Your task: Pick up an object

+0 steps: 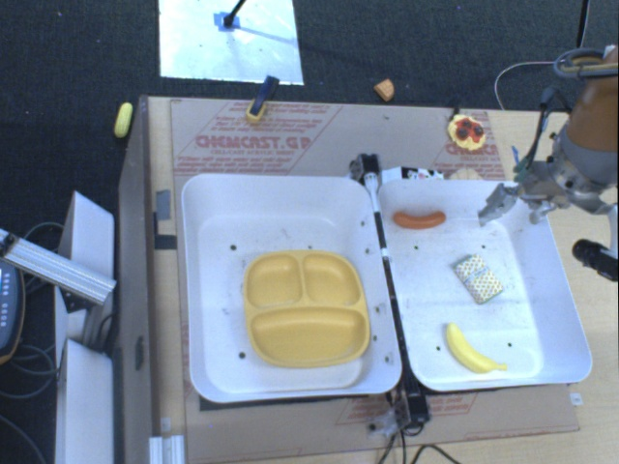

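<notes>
Fingers (495, 204) spread apart, nothing held between them; gripper (517, 204) poised over the upper right corner of the right bin (571, 332), tips pointing left toward the hot dog. Left to right, off the bench: one yellow capsule-shaped item (123, 119) on the dark floor near the bench's upper left corner; one pale square sheet (229, 27) further up on the floor; one small tan piece (385, 90) on the floor above the bench. On the brown board (251, 141): red print repeated across the surface, reading roughly "CHEMCAST GP", partly reversed and not fully legible; one yellow-and-dark tool-like item (259, 100) at the upper edge. Two white bins, side by side and touching. Left bin (208, 259): one yellow divided plate (307, 308) with three compartments, lying flat near the centre. Right bin: three loose objects. One orange hot dog (419, 219) near the upper left, close to the fingertips. One small patterned packet (479, 278) at the middle, markings too small to read. One yellow banana (471, 350) at the lower middle. One round toy pizza (467, 131) on the board above the right bin.
</notes>
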